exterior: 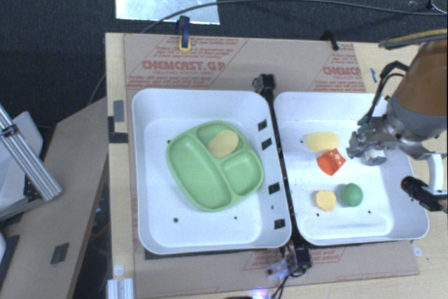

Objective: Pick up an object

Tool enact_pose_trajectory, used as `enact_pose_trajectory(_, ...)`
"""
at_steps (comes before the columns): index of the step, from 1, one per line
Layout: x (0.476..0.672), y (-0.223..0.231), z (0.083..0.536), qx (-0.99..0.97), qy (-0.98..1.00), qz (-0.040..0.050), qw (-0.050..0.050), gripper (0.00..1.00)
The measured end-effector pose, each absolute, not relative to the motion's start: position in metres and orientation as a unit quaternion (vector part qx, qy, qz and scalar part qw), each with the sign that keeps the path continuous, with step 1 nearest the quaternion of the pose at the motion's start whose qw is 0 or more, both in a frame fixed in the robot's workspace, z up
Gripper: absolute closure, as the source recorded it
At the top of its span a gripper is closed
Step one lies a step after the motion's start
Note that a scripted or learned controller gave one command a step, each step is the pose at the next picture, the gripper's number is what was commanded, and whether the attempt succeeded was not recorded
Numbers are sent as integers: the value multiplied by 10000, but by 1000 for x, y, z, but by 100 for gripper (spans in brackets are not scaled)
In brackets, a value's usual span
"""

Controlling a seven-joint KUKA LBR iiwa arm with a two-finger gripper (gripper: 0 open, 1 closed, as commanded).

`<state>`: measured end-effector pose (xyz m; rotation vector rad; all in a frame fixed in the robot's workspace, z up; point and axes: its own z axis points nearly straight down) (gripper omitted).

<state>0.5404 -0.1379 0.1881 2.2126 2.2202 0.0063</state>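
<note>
In the right bin [392, 220] lie a yellow oblong piece [321, 141], a red-orange block [330, 162], a small yellow piece [325, 200] and a green ball [351, 195]. My gripper [365, 148] hangs over the right bin just to the right of the red-orange block, above the green ball. In the left bin [161, 220] a green divided plate [210, 168] holds a pale yellow piece [223, 143] in its upper compartment.
A black divider with clips [275, 171] runs between the two bins. The arm's grey body and orange band [427, 91] reach in over the right bin's far right side. A blue clamp [184, 31] sits at the board's back edge.
</note>
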Motion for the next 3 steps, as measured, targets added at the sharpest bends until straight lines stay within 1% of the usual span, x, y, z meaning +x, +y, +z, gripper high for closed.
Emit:
enact_pose_trajectory(1, 543, -136, 253, 7054, 7088, 23, 38, 100)
enact_pose_trajectory(2, 544, -136, 290, 7054, 7088, 17, 26, 100)
enact_pose_trajectory(3, 536, -80, 288, 7036, 7105, 12, 0, 100)
